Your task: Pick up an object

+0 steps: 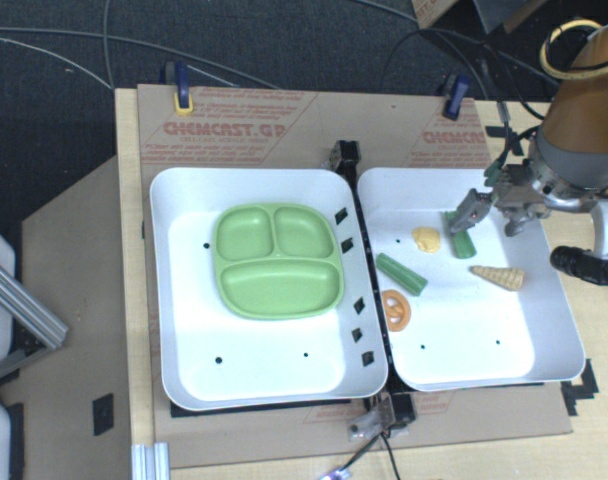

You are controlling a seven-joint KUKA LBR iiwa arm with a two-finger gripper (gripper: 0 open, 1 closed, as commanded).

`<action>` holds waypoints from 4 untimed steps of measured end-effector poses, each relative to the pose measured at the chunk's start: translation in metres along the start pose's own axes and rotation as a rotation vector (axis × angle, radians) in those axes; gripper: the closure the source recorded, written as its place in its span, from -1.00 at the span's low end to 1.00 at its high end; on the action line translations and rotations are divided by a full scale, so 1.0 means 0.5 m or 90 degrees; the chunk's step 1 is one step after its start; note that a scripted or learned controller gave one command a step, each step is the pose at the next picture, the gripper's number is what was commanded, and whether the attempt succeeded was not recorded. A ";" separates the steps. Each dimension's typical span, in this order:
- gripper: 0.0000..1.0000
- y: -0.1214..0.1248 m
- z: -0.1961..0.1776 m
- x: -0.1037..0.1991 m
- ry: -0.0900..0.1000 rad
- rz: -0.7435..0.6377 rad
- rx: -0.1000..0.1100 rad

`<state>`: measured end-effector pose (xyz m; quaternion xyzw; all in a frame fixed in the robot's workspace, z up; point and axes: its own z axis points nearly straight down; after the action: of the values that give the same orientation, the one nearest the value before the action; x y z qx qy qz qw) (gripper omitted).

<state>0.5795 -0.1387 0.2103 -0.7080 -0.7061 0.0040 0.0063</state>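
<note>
The right bin (504,353) holds several small items: a yellow lump (426,239), a long green stick (400,273), an orange pretzel (395,309), a tan cone (499,278) and a short green piece (462,244). My gripper (491,216) hovers over the far right part of this bin, open, with its fingers spread and nothing between them. Its left finger (468,212) stands just above the short green piece. The cone lies a little in front of the gripper.
The left bin (184,348) carries a green divided plate (277,260). A black divider with clips (352,258) runs between the bins. The arm's grey body with the orange band (582,98) looms over the right bin's far right corner.
</note>
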 end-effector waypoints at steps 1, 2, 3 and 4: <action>-1.00 0.006 -0.015 0.001 -0.001 -0.002 -0.009; -1.00 0.010 0.110 0.010 0.000 -0.002 -0.005; -1.00 0.005 0.196 0.012 0.000 -0.002 -0.005; -1.00 0.004 0.254 0.014 -0.001 -0.002 -0.006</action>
<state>0.5797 -0.1315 0.0831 -0.7070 -0.7072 0.0012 0.0028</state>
